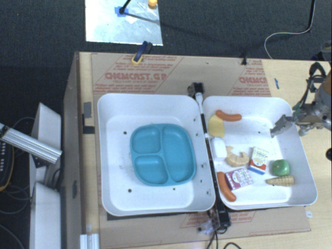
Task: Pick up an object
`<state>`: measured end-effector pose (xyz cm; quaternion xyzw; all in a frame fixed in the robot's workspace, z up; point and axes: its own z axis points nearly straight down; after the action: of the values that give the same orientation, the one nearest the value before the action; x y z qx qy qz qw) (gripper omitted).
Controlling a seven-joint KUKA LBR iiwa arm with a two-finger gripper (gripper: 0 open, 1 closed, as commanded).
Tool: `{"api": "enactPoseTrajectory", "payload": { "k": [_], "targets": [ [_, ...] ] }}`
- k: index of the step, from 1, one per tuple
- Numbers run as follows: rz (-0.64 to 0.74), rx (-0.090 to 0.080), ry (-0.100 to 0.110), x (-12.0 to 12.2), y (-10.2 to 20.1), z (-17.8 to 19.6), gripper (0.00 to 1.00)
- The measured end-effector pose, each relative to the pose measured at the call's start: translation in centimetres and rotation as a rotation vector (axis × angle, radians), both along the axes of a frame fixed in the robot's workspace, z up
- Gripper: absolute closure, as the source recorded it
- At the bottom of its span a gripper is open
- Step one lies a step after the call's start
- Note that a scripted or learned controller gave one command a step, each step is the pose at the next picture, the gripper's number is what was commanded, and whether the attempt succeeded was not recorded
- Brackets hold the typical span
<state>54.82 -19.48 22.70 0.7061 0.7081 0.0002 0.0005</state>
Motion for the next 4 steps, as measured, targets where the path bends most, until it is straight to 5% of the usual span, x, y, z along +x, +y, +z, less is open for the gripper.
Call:
{"api": "enactPoseTrajectory", "payload": {
  "k": [1,2,3,4],
  "targets": [
    [0.001,0.002,0.003,6.1,3.8,-12.4,0.0],
    [0.003,0.002,0.007,12.0,8.7,-12.1,0.0],
    [0.002,0.001,0.0,11.7,11.1,-14.3,0.0],
    [-0.001,0.0,-0.001,8.9,10.1,-14.2,0.0]
  ]
}}
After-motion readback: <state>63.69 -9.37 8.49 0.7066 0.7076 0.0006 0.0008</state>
